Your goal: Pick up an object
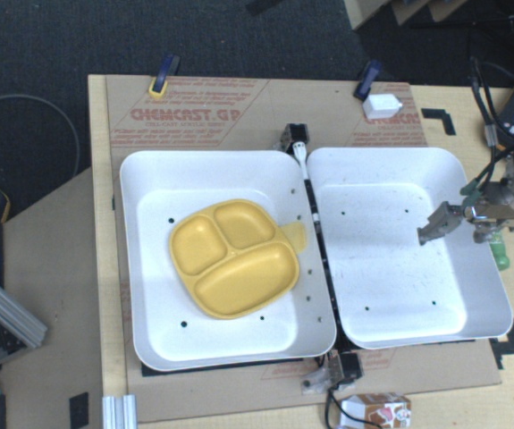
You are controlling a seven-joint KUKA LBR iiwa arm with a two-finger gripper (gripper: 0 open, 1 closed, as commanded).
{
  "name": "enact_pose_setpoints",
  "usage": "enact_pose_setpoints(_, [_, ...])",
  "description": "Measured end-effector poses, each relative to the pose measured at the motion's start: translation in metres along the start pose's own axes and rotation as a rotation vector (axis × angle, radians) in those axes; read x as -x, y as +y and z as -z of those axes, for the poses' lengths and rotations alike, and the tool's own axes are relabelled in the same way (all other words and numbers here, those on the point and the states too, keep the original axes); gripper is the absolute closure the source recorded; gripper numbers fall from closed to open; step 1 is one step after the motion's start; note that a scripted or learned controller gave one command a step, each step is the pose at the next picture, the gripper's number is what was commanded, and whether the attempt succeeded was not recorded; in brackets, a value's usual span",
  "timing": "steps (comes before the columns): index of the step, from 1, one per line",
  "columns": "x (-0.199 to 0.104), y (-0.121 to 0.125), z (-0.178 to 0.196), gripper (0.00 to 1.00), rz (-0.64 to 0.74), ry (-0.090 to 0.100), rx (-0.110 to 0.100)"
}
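A yellow divided plate (232, 257) with three compartments lies in the left white bin (140, 204), near its middle, with a small tab pointing toward the divider between the bins. My gripper (460, 229) hangs over the right side of the right white bin (373, 172), far from the plate. It looks open, one grey finger (435, 224) reaching left with nothing between the fingers.
A small green thing (501, 256) sits at the right bin's right rim, just under the gripper. A white block (382, 106) and two blue clamps (163, 74) (366, 79) lie on the cardboard base behind the bins. Cables run at the far right.
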State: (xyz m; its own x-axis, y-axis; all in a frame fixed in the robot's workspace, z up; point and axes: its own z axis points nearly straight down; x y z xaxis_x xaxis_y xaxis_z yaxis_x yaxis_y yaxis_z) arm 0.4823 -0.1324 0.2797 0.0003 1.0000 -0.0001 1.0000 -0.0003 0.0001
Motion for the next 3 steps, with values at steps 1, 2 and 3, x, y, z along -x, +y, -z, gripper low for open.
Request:
enact_pose_setpoints(1, [-0.039,-0.001,0.149,0.0,0.007,-0.002,0.021])
enact_pose_setpoints(2, [-0.066,-0.002,0.262,0.0,0.004,-0.001,0.016])
enact_pose_setpoints(3, [-0.065,-0.002,0.267,1.0,0.002,-0.002,0.007])
